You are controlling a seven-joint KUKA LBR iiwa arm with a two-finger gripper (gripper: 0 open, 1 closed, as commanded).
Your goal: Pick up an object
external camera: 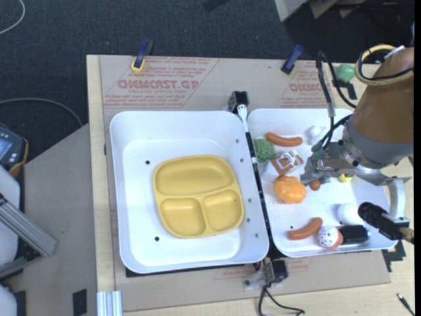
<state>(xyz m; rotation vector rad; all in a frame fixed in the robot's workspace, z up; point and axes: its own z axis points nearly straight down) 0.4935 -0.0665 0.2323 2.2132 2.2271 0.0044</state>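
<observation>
From above, the gripper [318, 172] hangs in the right bin [375, 245], with the orange fruit [289, 190] just beside it at 8 o'clock. How its jaws stand cannot be told. The arm [385, 110] enters from 2 o'clock. The fruit is roundish, with no clear long axis.

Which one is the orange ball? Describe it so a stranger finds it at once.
Look in the right bin, near its middle, just left of the gripper. The orange ball lies there, below a small brown-and-white packet. It is the only round, plain orange thing; the sausages nearby are long.
</observation>
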